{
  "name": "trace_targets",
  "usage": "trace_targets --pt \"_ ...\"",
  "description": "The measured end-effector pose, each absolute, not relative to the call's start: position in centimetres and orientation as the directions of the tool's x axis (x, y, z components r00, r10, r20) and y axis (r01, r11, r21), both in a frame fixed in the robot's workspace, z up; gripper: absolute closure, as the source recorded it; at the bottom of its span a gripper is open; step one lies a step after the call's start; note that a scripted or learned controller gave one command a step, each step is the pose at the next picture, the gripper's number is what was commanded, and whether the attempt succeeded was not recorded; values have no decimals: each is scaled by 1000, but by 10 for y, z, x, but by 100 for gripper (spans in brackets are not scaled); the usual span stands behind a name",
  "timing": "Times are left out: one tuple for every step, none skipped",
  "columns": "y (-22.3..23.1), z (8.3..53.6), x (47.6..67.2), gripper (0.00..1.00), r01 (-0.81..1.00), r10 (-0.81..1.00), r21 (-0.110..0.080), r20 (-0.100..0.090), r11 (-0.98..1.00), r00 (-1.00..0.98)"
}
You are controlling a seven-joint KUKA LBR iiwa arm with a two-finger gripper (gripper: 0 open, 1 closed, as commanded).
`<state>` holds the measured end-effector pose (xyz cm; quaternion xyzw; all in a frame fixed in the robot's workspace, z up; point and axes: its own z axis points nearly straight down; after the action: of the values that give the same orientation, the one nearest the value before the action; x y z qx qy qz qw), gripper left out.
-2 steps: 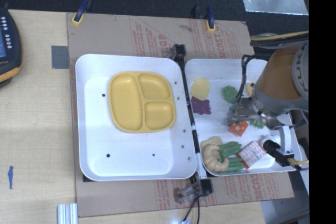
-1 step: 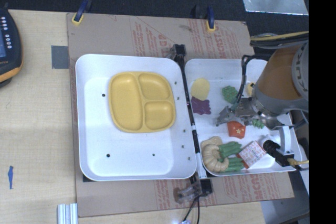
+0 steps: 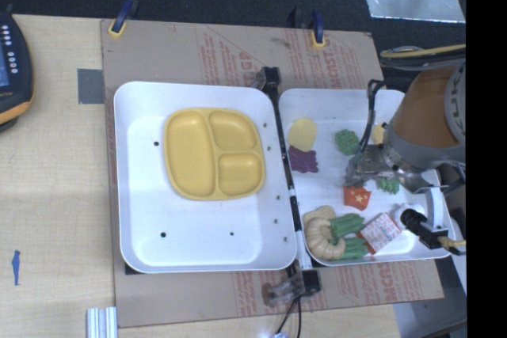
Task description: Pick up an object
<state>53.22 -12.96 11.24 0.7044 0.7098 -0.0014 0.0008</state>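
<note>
Toys (image 3: 348, 206) for the pick lie in the right bin (image 3: 317, 100), and no one toy is named, so any of them will do. Going from big to small: the desk (image 3: 55, 194) holds a brown board (image 3: 238, 51) with two white bins on it. The left bin (image 3: 139, 249) holds a yellow plate (image 3: 214, 152) with three parts. The grey and orange arm (image 3: 428, 119) reaches in from the right, over the right bin.

In the right bin, a tan ring toy (image 3: 321, 233) lies at the near end, touching a long green toy (image 3: 347, 227). A small red and white box (image 3: 382, 230) sits just beside them. A yellow round toy (image 3: 302, 131) and a purple toy (image 3: 303, 161) lie by the left wall. A green leafy toy (image 3: 346, 141) sits farther back. A little red toy (image 3: 356, 197) lies in the middle, and a tiny green bit (image 3: 387, 186) is near it.

The end effector (image 3: 369, 169) is low in the bin, just above the red toy and between the two green ones. I cannot tell if it is spread or pressed together, and I see no toy in it.

I think the step now is the reach down for a grab. Nothing looks picked up yet. The next move needs the end effector right over one toy, likely the red one, then a firm pinch and a slow lift. The toys are small and close, so it may miss.
</note>
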Motion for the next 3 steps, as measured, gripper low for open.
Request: trace_targets --pt "-129 112 532 0 1000 1000 -1 -3 9 -9" --pt "-126 90 510 0 1000 1000 -8 2 4 -4" --pt "-127 102 511 100 1000 1000 -5 1 3 -3"
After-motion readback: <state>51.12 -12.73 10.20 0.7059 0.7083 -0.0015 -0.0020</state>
